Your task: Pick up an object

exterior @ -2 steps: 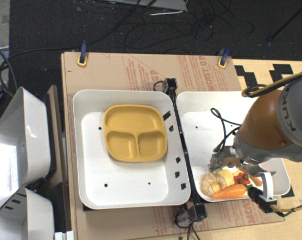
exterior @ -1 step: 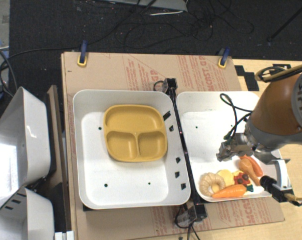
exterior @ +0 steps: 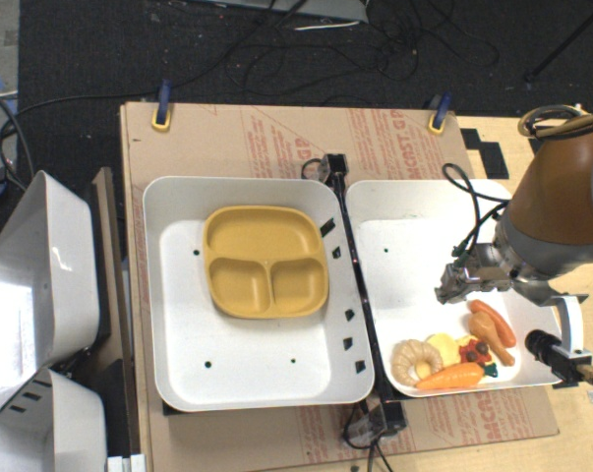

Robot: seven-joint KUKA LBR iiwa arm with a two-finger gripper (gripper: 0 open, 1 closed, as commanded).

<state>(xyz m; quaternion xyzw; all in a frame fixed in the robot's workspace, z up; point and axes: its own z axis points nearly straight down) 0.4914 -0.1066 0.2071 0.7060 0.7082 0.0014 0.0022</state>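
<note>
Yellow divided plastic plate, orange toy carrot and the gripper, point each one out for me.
Yellow divided plastic plate (exterior: 266,262), camera view, central ridge.
Orange toy carrot (exterior: 451,378), camera view, mid body.
Gripper (exterior: 454,285), camera view, its dark tip over the right bin.

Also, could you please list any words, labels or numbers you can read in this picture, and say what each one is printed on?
Red print on the cardboard sheet under the bins: upside down in this view and too faint to read with confidence.
Red print along the cardboard's front edge, below the right bin: too blurred to read.
</note>
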